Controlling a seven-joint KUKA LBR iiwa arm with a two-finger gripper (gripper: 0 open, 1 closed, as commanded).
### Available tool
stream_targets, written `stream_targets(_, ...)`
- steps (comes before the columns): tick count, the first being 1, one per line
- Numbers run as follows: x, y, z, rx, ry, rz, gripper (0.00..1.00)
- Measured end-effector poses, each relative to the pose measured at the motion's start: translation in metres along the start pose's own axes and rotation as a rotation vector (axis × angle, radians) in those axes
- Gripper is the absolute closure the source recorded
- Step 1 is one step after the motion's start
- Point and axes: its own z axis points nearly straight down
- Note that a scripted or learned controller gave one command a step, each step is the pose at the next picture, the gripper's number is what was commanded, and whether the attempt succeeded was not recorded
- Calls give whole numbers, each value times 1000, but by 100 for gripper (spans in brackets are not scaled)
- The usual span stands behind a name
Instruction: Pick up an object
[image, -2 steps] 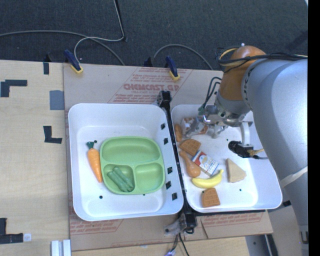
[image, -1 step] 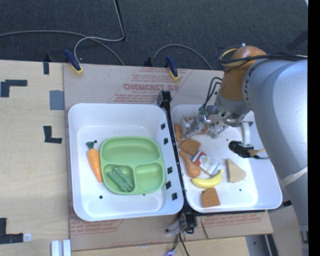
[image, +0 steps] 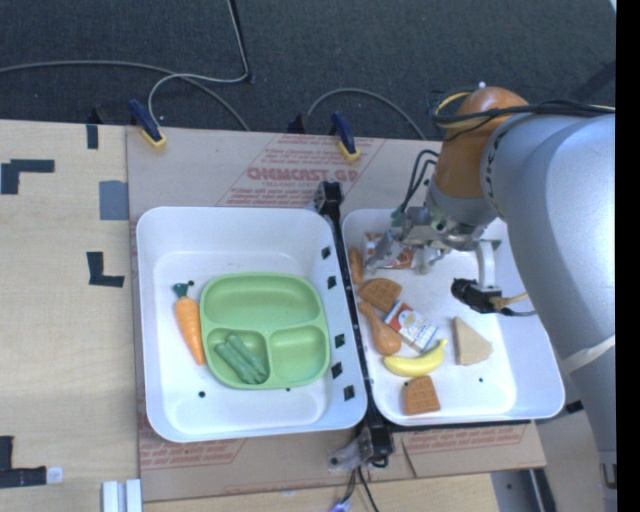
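Note:
My gripper (image: 400, 250) hangs low over the far left corner of the right bin (image: 530, 385), under the grey arm with its orange band. Directly beneath it lies a small orange and white packet (image: 385, 255), partly hidden by the gripper. Closer to the front of that bin lie a brown round biscuit (image: 380, 294), an orange sausage (image: 381, 332), a small white carton (image: 411, 326), a yellow banana (image: 415, 360), a pale cheese wedge (image: 470, 343) and a brown square cracker (image: 421, 396).
The left bin (image: 165, 400) holds a green divided plate (image: 290, 300) with green beans (image: 240, 358) in one compartment. A carrot (image: 188, 325) lies beside the plate on its left. The bins' shared wall (image: 345, 310) runs just left of the gripper.

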Motion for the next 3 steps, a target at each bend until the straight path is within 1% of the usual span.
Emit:
stream_targets(1,-4,1,8,8,4,-5,0)
stream_targets(3,-1,1,8,7,0,-3,0)
